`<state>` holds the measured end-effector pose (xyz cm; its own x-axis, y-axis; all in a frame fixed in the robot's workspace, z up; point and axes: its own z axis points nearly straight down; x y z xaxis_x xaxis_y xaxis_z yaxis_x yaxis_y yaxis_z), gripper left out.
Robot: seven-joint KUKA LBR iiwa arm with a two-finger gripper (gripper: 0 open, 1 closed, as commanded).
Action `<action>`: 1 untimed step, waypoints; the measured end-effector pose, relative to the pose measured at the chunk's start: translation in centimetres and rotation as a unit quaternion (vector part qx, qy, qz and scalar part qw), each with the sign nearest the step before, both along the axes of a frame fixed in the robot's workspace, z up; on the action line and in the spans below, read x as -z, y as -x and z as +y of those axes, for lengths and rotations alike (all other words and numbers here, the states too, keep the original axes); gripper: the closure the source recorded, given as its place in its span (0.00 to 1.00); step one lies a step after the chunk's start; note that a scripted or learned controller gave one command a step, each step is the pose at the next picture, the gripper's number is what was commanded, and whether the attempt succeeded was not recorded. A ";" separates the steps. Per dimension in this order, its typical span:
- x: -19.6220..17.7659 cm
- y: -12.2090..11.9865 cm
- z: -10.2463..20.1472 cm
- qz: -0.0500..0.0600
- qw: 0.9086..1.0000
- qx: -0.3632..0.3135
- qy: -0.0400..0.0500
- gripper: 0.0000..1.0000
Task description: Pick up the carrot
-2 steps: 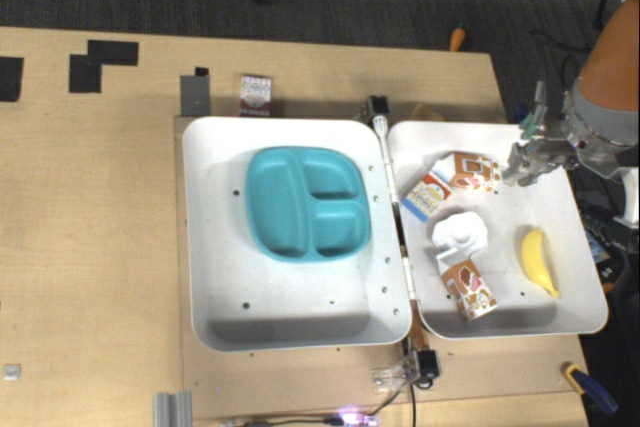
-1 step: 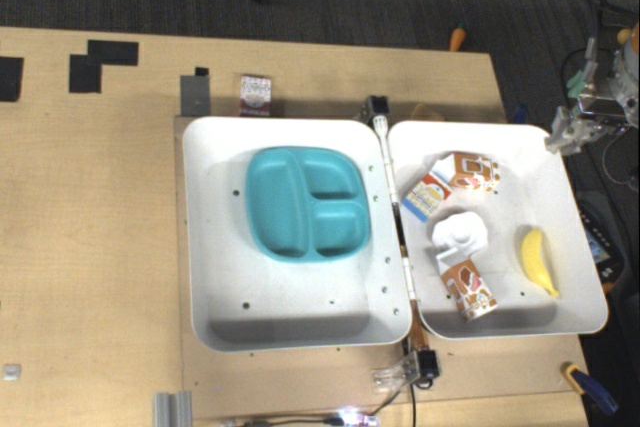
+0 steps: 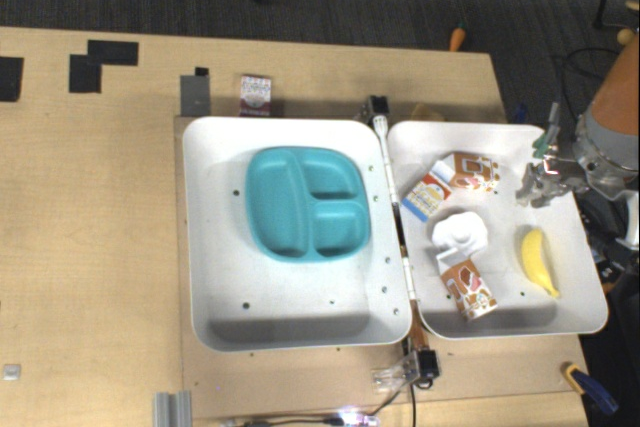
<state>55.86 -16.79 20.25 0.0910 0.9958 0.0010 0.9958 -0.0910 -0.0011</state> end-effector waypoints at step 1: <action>-0.8 3.9 -3.0 -0.002 0.990 0.140 0.001 1.00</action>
<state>51.95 -19.80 21.06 0.3636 0.9316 0.0003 0.9316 -0.3636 0.0030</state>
